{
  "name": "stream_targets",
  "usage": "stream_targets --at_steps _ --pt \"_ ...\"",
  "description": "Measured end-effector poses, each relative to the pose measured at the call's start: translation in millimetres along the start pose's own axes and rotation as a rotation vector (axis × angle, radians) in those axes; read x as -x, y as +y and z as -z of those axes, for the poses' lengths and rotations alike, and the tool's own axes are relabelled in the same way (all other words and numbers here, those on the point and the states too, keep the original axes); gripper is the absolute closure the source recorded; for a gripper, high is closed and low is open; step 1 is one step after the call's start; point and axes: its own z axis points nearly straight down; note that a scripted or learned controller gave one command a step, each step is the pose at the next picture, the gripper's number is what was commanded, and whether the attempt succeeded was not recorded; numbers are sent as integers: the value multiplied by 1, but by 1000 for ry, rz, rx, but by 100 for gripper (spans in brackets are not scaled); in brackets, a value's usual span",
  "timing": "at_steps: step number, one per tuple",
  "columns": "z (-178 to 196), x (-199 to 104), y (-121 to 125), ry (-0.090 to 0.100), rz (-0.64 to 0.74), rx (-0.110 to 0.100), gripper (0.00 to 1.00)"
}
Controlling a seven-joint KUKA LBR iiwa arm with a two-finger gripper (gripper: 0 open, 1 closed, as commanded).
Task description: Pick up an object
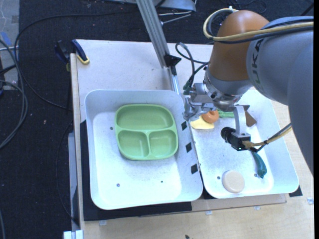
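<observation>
The scene is viewed from one fixed camera set above the bench (124, 59), angled down at a slant. Both white bins are taken in whole: the left bin (99, 183) and the right bin (284, 178). The arm (279, 49) is seen entering from the right, close under the lens.

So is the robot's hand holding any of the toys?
Cannot be told. The gripper sits low by the orange and yellow toys in the right bin, but nothing visibly sits in its grasp.
</observation>
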Motion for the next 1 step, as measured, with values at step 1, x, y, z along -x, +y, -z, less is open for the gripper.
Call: stream_targets --at_steps 1 --pt "-7 -62 -3 0 1 1 100"
